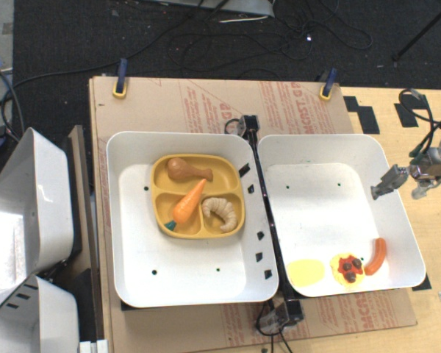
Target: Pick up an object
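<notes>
My gripper (406, 184) hangs at the right rim of the right bin (316, 153), open, with nothing between its fingers. In that bin's front right corner lie an orange sausage (376, 256), a small red and orange toy (348, 268) and a flat yellow disc (306, 272); all three sit well forward of the gripper. The left bin (132, 256) holds a yellow divided plate (162, 210) carrying a brown drumstick (188, 170), an orange carrot (189, 201) and a pale curled pastry (221, 212).
A black divider (261, 197) runs between the two bins. Both rest on a brown board (206, 101) held by yellow clamps (120, 87) at the back. White containers (26, 204) stand off the bench to the left. Cables lie on the dark floor behind.
</notes>
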{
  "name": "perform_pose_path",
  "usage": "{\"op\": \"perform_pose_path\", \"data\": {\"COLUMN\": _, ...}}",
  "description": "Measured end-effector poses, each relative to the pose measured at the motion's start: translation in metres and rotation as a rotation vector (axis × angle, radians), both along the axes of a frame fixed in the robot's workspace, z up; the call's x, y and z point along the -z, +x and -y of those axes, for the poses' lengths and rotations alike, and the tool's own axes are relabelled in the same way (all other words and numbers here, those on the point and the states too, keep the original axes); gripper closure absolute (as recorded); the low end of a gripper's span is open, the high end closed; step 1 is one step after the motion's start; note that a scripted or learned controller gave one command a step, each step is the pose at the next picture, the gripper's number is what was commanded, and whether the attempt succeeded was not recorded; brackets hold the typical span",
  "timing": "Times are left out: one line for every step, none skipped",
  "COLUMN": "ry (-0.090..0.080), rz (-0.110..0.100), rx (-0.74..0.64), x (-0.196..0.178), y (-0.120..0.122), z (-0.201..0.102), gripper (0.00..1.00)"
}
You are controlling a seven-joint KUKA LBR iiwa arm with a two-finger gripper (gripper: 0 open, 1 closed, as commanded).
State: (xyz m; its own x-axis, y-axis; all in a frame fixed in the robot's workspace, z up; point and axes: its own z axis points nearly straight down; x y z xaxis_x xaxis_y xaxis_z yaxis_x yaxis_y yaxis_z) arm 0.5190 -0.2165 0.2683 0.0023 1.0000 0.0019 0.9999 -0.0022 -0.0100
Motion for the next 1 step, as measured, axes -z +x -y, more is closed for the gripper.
{"op": "perform_pose_path", "data": {"ry": -0.003, "rz": 0.010, "rx": -0.004, "x": -0.0055, "y": 0.0023, "z": -0.0007, "gripper": 0.00}}
